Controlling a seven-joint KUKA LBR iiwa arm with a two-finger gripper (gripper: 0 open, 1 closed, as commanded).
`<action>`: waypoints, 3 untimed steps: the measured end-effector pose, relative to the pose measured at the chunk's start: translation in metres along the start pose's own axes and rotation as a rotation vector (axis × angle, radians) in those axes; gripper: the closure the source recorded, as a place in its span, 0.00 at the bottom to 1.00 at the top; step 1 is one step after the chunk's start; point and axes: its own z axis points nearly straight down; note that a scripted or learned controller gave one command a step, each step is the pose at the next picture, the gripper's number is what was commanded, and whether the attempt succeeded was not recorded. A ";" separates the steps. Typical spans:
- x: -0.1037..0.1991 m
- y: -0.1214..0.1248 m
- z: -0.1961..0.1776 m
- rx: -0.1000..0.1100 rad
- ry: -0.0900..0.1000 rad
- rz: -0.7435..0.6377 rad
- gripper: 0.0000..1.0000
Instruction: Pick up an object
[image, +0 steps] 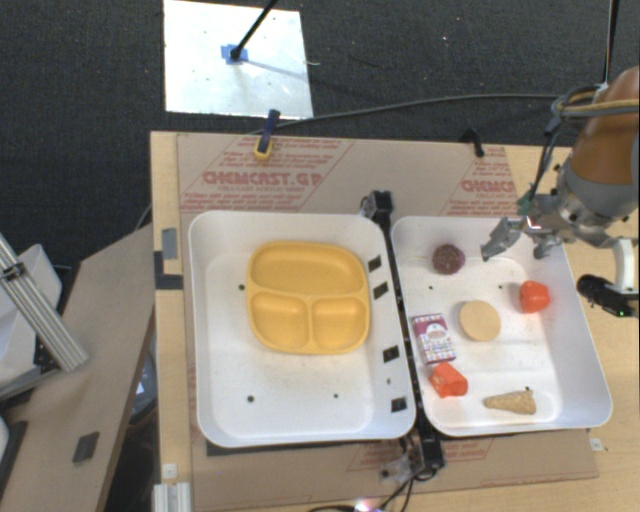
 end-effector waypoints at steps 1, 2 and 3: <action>-0.003 -0.002 0.042 0.000 0.000 0.001 0.00; 0.004 0.001 0.102 0.000 0.001 -0.003 0.00; 0.004 0.002 0.088 -0.005 -0.001 -0.004 1.00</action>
